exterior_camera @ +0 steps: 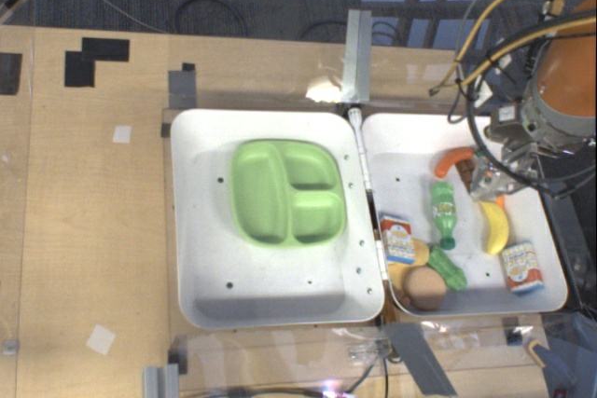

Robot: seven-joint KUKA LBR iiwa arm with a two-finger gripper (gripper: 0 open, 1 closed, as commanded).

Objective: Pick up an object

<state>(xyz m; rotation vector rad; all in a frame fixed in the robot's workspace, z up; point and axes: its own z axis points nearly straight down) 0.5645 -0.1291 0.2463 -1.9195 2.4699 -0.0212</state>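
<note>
Two white bins are sitting side by side on the wooden bench [84,228]. The left bin [201,294] is carrying a green divided tray [284,193], lying flat near its middle.

Over in the right bin [401,144], the pickable items are crowding together. A green bottle [442,212] is lying roughly lengthwise near the centre, and a yellow banana [495,228] is resting just to its right. An orange carrot-like piece [451,160] is lying near the bin's upper part. A small carton with a red and blue label [397,240] is leaning by the divider, a brown round object [425,287] is sitting in the near corner, and a green leafy-looking piece [449,269] is lying beside it. A small can with a red label [521,267] is standing toward the right wall.

The arm is reaching in from the right, and the gripper [487,174] is hanging over the upper right part of that bin, between the carrot-like piece and the banana. Cables and the wrist are cluttering the view there, so whether its tips are spread or closed is impossible to tell.
</note>
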